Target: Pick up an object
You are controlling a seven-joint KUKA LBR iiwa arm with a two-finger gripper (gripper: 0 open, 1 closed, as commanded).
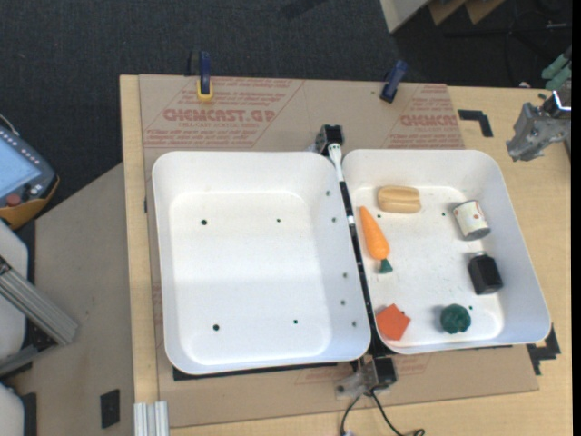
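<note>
Bins sit side by side on a brown cardboard-covered bench (272, 107), seen from the one camera above: the left bin (182, 180) with bare white floor and a few small dark holes, the right bin (508, 271) carrying all the loose objects. In the right bin, a tan bread-like roll (398, 199) lies toward twelve o'clock, and a white cylinder with a red spot (470, 219) lies toward two o'clock, apart from the roll. An orange carrot with a green tip (373, 235) lies along the inner wall at about nine o'clock, its green end pointing down toward six. A black block (485, 273) sits at about four o'clock, just below the white cylinder. Along the near edge, an orange-red wedge (392, 322) rests at seven o'clock and a dark green lump (455, 318) at five o'clock, well apart from each other. The gripper (537, 127) hangs off at the bench's far right corner, at about two o'clock from the right bin and outside its rim, touching none of the objects; whether its grip is released or clenched I cannot tell from here. Two blue clamps (204, 69) pin the cardboard at the far edge.
</note>
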